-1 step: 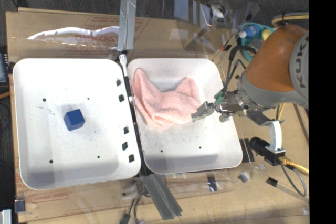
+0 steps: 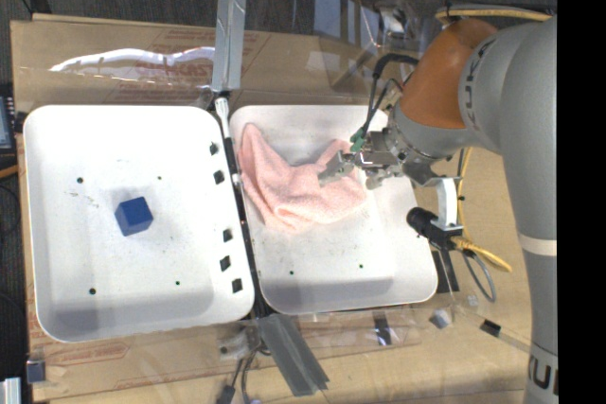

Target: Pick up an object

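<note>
Cloth [image 2: 289,184] is the likely target: pink, crumpled, lying in the right bin [image 2: 398,274], draped from the upper left corner toward the middle. Your gripper [image 2: 343,167] sits low at the cloth's right edge, right over or against the fabric. You cannot tell from this view whether the jaws are released or clenched, and no fabric is plainly seen between them, so do not count this as a grasp.

Watch for these risks:

- A shallow pinch. If the jaws catch a single thin fold at the edge, the cloth can slide out as the arm lifts, since most of its bulk lies to the left and will drag.
- A miss. The gripper is at the rim of the cloth, not over its thick middle; closing there may catch nothing but air or the bin floor.
- Scraping. The gripper looks close to the floor of the bin, so any further descent may press into it.
- Snagging. A lifted cloth trails, and its far end lies near the divider [image 2: 230,194] between the bins, where it may catch.

The blue cube [image 2: 134,215] sits in the left bin [image 2: 57,317], well apart from the arm.
</note>
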{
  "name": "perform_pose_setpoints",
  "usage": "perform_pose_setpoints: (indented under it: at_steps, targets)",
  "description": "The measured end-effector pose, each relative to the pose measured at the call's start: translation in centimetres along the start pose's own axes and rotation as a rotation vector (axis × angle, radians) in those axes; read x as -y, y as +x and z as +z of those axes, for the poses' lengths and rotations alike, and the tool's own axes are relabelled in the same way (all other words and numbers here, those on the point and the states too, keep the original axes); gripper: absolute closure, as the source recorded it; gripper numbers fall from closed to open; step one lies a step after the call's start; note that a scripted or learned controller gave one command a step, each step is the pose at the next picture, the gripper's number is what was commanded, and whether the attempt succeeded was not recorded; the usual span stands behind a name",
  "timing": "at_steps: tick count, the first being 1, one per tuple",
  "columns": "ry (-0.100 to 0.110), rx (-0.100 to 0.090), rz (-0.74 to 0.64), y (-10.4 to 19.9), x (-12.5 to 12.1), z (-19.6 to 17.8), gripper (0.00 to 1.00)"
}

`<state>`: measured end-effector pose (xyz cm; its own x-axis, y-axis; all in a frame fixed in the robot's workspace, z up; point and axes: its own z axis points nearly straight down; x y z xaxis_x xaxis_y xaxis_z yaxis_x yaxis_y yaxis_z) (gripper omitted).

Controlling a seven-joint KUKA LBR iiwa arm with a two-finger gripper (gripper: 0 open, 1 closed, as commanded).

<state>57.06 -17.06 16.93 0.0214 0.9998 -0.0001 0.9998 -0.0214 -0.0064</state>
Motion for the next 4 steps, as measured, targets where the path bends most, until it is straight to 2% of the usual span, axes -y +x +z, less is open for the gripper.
perform_pose_setpoints:
  at_steps: [1, 2, 3, 4]
  targets:
    - [-0.007, 0.001, -0.039, -0.9, -4.2, 7.6, 0.0]
    - [-0.009, 0.001, -0.192, -3.7, -5.8, 7.5, 0.0]
    - [-0.007, 0.001, -0.158, -3.9, -5.9, 0.7, 0.0]
    - [-0.005, 0.0, -0.328, -3.2, -7.1, 7.7, 0.0]
